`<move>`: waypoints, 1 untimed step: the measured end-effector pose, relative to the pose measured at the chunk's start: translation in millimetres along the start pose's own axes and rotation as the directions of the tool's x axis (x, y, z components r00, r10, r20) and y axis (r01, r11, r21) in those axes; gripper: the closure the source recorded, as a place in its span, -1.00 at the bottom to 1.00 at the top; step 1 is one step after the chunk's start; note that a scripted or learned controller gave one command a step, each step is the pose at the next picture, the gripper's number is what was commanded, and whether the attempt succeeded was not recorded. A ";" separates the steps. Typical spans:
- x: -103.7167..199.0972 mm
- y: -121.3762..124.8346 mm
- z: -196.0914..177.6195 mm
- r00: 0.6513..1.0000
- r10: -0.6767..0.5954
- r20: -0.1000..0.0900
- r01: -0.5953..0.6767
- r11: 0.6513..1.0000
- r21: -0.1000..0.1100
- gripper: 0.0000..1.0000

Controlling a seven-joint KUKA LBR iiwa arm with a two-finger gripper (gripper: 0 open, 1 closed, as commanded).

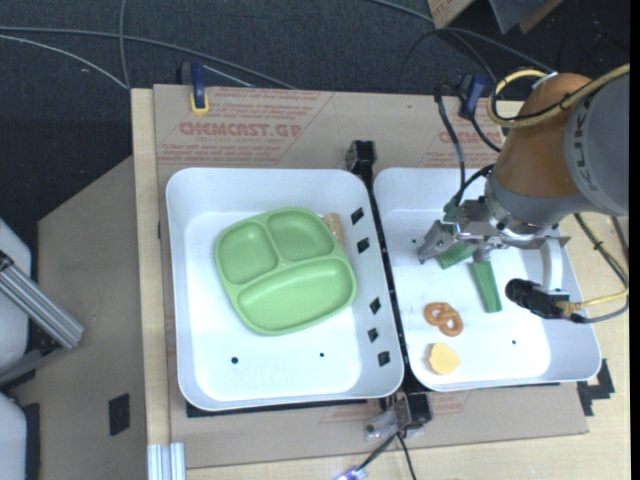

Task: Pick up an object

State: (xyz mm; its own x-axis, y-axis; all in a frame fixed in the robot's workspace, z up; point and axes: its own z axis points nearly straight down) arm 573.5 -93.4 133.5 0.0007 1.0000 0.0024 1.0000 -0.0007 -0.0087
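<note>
Low over the right shallow white bin (pixel 560 363), grey gripper (pixel 462 243) clamped on a green stick-shaped block (pixel 486 286). Nearby, brown pretzel (pixel 442 317) and yellow round piece (pixel 443 359); leftward, green divided plastic plate (pixel 285 270) inside the left white bin (pixel 200 348)

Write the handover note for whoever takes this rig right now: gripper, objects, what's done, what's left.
Gripper: low in the right bin, near its upper left part; whether the jaws are open or shut cannot be told from this view.
Objects in the right bin: green marker-like stick beside the gripper, pretzel below it, yellow piece near the front rim.
Left bin: green divided plate.
Done: arm is down among the objects.
Left: no confirmed grasp; pick one object and lift it.
</note>
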 end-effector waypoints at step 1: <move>0.7 -0.5 51.7 1.000 0.000 0.000 0.000 1.000 -0.002 -1.00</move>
State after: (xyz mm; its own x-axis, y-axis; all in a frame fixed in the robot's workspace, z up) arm 572.6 -92.6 81.8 0.0005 1.0000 0.0024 1.0000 -0.0005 -0.0067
